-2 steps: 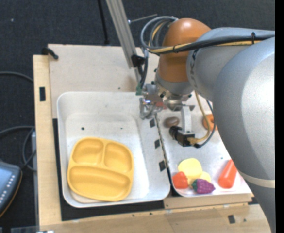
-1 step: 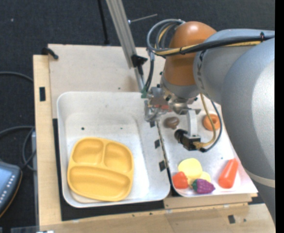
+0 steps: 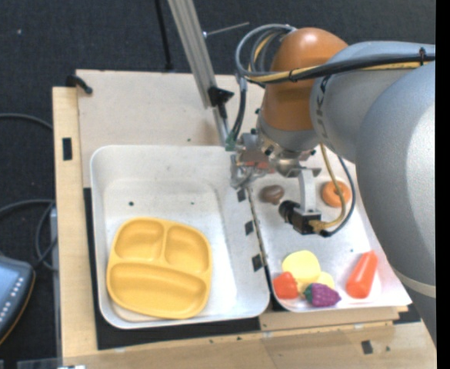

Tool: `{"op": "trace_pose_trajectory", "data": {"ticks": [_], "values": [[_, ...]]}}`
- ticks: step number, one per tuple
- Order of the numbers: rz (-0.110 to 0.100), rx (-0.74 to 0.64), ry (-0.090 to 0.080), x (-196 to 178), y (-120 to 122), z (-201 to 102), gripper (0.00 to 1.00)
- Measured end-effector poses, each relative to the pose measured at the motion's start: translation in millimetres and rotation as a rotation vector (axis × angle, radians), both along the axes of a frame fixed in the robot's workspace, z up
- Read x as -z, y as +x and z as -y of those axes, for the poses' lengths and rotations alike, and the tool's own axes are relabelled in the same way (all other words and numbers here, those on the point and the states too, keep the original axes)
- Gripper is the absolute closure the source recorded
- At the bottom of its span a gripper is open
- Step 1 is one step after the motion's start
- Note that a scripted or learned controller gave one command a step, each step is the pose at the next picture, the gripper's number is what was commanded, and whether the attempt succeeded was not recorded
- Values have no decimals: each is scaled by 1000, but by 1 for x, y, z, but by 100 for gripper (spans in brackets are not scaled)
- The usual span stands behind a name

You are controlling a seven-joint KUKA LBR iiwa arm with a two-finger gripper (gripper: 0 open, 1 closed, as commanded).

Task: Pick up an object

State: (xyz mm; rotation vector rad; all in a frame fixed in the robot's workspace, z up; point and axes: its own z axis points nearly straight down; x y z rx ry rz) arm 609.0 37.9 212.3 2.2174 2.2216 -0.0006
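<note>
Gripper (image 3: 244, 177), jaw state impossible to tell, hangs beside a brown object (image 3: 271, 194), arm hiding much of the right bin (image 3: 328, 304).

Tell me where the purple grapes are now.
The purple grapes lie in the right bin, at its near edge, between the red strawberry and the carrot.

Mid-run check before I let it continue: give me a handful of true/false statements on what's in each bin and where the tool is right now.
1. The yellow divided plate lies in the left bin. True.
2. The tool is over the plate. False: it is at the near-left edge of the right bin, by the divider between bins.
3. A purple grape bunch lies at the right bin's front. True.
4. The orange carrot-like piece is in the left bin. False: it lies in the right bin.
5. A small brown object lies close beside the tool. True.
</note>
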Motion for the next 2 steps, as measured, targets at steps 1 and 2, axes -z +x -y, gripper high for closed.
{"op": "trace_pose_trajectory", "data": {"ticks": [1, 2], "values": [[0, -3, 0, -10, 0, 0, 100], [6, -4, 4, -53, 41, -35, 100]]}}
